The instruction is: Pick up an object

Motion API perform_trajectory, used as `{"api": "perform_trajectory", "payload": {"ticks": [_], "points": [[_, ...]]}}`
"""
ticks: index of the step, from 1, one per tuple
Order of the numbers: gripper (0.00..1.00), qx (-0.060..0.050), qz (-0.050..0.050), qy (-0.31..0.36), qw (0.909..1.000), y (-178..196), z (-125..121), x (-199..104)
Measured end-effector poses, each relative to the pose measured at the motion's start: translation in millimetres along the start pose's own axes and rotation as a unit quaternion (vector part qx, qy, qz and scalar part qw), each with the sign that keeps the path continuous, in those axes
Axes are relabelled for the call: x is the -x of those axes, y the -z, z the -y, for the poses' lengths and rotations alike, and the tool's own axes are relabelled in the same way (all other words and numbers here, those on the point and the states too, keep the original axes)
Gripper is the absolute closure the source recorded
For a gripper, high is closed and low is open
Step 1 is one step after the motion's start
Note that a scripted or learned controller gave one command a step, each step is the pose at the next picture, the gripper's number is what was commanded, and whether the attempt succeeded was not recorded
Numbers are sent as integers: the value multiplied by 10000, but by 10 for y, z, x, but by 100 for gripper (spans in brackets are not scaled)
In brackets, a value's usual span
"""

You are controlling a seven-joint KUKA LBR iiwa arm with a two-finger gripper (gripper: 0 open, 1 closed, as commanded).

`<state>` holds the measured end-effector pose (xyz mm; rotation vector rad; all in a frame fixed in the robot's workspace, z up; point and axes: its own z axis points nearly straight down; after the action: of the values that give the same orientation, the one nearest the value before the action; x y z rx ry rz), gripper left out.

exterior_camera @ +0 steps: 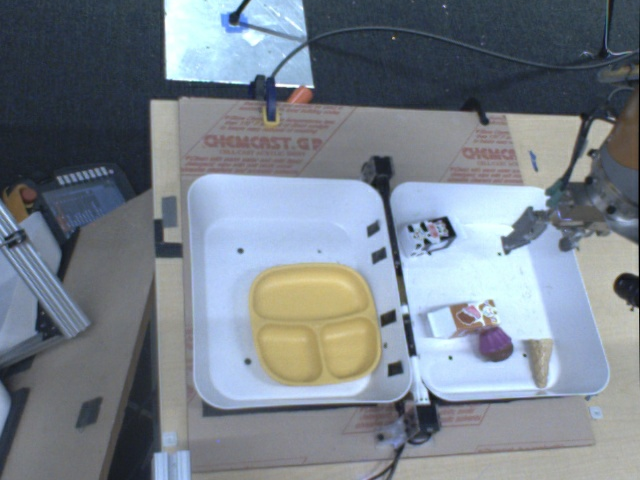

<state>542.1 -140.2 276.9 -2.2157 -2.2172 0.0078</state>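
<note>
The bench (330, 133) carries a printed cardboard sheet, and on it two white bins sit side by side, touching along a clipped seam. The left bin (225, 213) holds the biggest item on show, a yellow divided tray (314, 323) with one long compartment at the back and two smaller ones in front, lying flat in the near half of the bin.

Over to the right bin (570, 308), where the pickable pieces are. The grey arm (618, 183) comes in from the right edge, and the tool (530, 226) hangs above the bin's far right part, well apart from every object; whether it is clenched or released cannot be told at this angle, and nothing is visible in its grasp.

Now the objects, big to small. A small carton (464, 318), white with an orange printed face, lies flat near the bin's front. A black-and-white patterned box (429, 234) sits at the far left, close to the seam. Just beside the carton's right end, a round purple fruit (494, 344), touching or nearly so. Last, a pale tan cone (540, 360) near the front right corner, point toward the front rim
</note>
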Motion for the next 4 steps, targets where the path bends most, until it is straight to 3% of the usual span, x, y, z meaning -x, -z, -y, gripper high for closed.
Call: {"api": "perform_trajectory", "payload": {"ticks": [1,3,4], "points": [[0,52,10,12,10000,55,-18,-2],[0,33,5,1,10000,-969,-161,7],[0,27,5,-3,10000,-1536,-114,88]]}}
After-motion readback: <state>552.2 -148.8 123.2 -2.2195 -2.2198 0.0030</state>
